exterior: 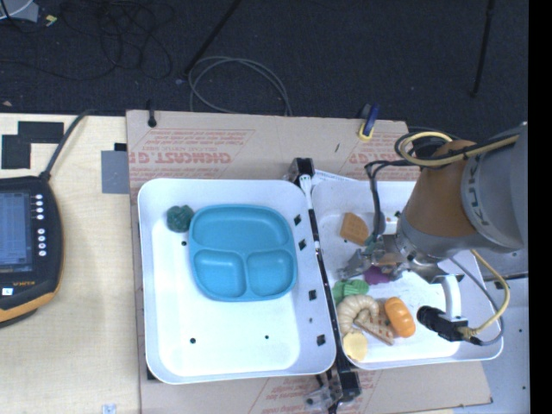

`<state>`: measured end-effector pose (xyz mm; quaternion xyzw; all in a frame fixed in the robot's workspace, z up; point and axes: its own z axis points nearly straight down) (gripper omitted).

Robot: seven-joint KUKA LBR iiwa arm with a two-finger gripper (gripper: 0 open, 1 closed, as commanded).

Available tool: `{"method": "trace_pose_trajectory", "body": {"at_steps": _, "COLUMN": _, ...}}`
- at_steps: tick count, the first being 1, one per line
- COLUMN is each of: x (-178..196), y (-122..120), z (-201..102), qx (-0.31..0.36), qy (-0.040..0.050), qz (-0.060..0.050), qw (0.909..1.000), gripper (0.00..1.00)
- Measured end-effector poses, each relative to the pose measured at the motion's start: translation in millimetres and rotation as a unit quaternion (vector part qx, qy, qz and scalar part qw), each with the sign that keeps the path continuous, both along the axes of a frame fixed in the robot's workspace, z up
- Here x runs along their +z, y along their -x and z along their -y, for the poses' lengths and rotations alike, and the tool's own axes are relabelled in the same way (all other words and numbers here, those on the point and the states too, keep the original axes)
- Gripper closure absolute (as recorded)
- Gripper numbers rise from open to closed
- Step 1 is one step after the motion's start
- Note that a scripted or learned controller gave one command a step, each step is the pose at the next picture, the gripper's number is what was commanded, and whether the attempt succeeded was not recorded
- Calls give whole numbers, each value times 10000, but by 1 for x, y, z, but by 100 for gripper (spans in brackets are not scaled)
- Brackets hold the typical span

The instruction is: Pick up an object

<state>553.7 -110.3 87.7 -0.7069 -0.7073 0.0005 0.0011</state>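
Right of centre, the right bin (483, 352) holds a purple toy (377, 275), probably light and stiff, beneath the gripper (378, 259); best pinched across its middle.

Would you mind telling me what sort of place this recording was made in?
Most likely a robotics lab bench: a robot arm reaches over two white bins on cardboard, a teach pendant lies beside them, and loose cables trail behind.
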Motion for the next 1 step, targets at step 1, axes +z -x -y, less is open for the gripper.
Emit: {"method": "trace_pose_trajectory", "body": {"at_steps": 1, "x": 11, "y": 0, "z": 2, "qx": -40, "qy": -9, "qz": -4, "qw": 10000, "gripper": 100}}
